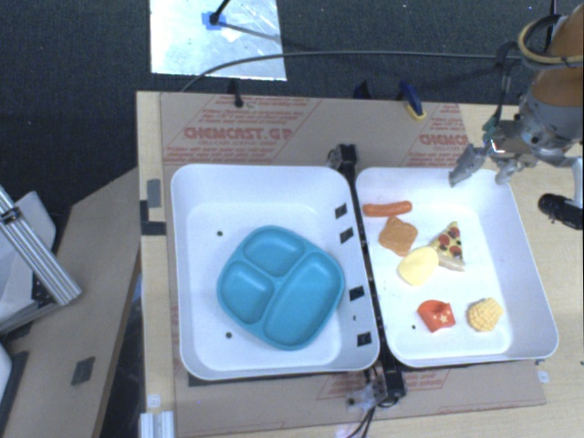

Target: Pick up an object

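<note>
The left white bin (196, 199) held a blue three-compartment plastic plate (280, 286). The right white bin (525, 272) held an orange sausage (387, 209), a brown toast piece (398, 235), a pizza slice (448, 245) and others. Above its far edge hung the tool (484, 167), fingers spread apart, gripping nothing.

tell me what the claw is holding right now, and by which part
Nothing. The claw hangs open above the far edge of the right bin, apart from the toy food lying in it.
</note>
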Available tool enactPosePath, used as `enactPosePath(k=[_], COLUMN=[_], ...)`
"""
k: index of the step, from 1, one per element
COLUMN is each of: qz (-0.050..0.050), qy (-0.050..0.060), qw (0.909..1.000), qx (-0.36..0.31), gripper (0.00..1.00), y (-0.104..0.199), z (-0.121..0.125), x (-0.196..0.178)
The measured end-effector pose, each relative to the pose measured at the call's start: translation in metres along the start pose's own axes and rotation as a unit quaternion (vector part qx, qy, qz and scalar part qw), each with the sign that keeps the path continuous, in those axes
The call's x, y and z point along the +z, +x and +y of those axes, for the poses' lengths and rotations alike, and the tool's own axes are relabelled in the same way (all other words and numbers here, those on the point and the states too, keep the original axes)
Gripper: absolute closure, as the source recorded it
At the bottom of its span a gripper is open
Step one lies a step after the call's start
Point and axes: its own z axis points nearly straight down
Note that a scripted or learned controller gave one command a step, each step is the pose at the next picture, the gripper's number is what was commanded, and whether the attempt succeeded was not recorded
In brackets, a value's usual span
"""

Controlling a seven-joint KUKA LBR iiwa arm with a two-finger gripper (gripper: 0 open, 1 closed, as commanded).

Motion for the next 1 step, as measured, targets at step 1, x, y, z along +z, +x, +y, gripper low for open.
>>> enactPosePath(k=[1], qz=[-0.001], qy=[-0.006], qw=[1.0], qx=[-0.001], gripper=[0.0], y=[0.0006], z=[0.0025], x=[-0.0089])
